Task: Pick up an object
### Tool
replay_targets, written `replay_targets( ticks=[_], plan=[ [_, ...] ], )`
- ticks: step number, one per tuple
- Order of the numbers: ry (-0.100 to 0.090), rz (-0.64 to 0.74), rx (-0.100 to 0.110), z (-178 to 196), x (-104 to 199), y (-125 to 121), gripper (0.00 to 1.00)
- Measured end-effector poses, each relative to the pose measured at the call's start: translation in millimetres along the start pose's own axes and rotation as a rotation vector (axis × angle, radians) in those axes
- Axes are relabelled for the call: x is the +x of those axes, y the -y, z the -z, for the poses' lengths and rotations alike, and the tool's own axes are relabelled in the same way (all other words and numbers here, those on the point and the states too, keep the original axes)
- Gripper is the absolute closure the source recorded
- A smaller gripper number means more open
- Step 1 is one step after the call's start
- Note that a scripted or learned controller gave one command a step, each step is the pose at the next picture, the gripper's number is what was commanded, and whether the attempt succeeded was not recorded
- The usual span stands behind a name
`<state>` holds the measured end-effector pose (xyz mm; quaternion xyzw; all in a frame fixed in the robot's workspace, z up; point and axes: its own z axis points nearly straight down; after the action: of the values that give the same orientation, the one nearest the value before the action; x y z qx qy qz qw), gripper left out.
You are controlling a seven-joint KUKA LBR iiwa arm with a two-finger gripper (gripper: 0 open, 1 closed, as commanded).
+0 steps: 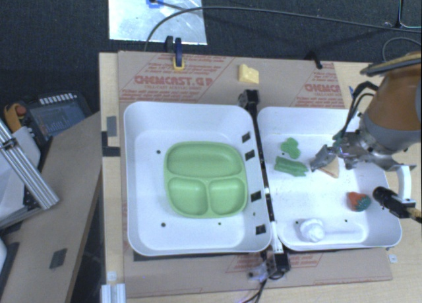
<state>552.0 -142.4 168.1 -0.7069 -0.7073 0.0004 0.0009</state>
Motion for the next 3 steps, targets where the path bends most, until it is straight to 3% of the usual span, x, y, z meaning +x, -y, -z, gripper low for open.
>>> replay_targets(
  ticks=[1, 2, 3],
  plan=[
    [0.0, 0.0, 0.0, -62, -1, -4, 0.0],
    [0.002, 0.001, -0.005, -48, -1, -5, 1.0],
    [0.003, -0.001, -0.008, 5, -12, -9, 1.0]
  ],
)
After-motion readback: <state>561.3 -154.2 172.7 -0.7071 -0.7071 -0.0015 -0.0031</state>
